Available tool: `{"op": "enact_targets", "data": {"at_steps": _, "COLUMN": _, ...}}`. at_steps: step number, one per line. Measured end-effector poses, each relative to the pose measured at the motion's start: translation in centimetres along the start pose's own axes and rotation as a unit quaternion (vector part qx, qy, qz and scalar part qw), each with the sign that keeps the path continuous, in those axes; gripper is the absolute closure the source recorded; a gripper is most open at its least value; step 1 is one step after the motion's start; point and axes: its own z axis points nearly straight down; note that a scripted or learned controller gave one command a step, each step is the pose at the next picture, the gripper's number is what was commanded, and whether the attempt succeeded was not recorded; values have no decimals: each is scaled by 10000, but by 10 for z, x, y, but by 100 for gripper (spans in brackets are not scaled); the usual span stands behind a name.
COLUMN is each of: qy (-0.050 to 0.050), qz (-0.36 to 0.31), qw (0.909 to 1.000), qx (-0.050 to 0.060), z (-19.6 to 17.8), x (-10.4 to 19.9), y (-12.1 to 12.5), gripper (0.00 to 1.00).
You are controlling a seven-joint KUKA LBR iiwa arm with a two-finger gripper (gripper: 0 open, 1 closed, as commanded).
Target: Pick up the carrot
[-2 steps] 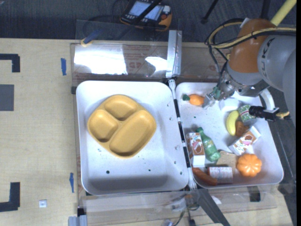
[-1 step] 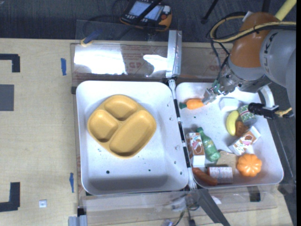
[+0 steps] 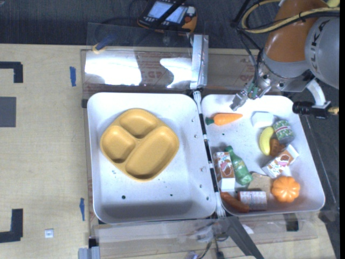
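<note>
The carrot [image 3: 226, 119], orange with a green stub at its left end, lies flat in the right bin [image 3: 311, 161] near that bin's far left corner. My gripper [image 3: 243, 98] hangs above the bin's far edge, just up and to the right of the carrot. It is raised clear of the carrot, and nothing shows between its fingers.
The right bin also holds a banana [image 3: 265, 140], a green bottle [image 3: 238, 166], a small orange pumpkin [image 3: 285, 188], a white block [image 3: 261, 117], and several packets. A yellow divided plate [image 3: 139, 143] lies in the left bin [image 3: 108, 198].
</note>
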Motion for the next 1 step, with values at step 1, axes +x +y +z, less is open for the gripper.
{"op": "enact_targets", "data": {"at_steps": 1, "qy": 1, "qz": 1, "qw": 10000, "qx": 1, "z": 0, "x": 0, "y": 0, "gripper": 0}}
